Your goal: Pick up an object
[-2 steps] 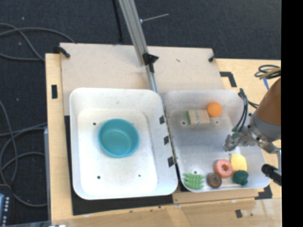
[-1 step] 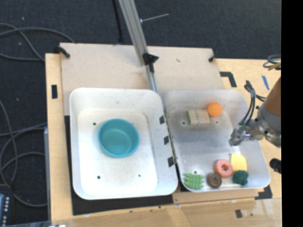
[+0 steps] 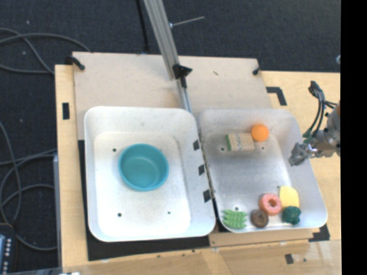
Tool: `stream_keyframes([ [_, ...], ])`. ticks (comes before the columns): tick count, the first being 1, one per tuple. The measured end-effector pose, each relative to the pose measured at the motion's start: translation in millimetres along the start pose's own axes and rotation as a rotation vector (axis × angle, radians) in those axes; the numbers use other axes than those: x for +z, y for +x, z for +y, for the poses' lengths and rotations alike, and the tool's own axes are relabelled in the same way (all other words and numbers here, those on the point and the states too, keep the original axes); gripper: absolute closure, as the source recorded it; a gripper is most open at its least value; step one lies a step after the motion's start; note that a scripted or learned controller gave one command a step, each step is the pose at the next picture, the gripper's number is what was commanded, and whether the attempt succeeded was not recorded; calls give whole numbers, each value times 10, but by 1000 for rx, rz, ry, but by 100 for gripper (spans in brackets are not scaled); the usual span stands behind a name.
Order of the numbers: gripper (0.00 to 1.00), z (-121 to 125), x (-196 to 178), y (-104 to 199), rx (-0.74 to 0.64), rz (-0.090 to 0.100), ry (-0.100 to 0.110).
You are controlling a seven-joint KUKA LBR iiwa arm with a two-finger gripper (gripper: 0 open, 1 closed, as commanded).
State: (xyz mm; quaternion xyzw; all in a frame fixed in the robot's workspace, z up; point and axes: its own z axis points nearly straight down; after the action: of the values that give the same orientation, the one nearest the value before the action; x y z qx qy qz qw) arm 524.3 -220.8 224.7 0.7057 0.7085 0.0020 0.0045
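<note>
On the left side of the tabletop (image 3: 69, 153) sits the left bin (image 3: 103, 125), a shallow white tray holding a teal bowl (image 3: 143, 167) upright near its middle. Behind the two bins a grey metal rail (image 3: 163, 30) slants down from the top of the view and ends at a black clamp near the point where the bins meet.

Just beside the left bin lies the right bin (image 3: 246, 176). Near its far edge a small striped green and tan block (image 3: 239, 142) rests just beside an orange ball (image 3: 260, 132). Along its near edge a cluster of toys gathers: a green ridged piece (image 3: 233, 217) at the corner, then a brown ring (image 3: 260, 218), a pink doughnut (image 3: 270, 203) touching it, a yellow piece (image 3: 289, 196) and a dark green piece (image 3: 292, 214) below it.

At the right rim of this bin the gripper (image 3: 300, 153) hovers, apart from every toy, with cables curling above it. Whether the fingers are released or clenched cannot be told; nothing shows between them.
</note>
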Motion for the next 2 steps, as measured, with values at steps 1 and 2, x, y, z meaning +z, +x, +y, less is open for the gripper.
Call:
stream_keyframes([
  [1,100,10,13,-5,-1,3,6],
  [2,100,56,40,475,-2,4,8],
])
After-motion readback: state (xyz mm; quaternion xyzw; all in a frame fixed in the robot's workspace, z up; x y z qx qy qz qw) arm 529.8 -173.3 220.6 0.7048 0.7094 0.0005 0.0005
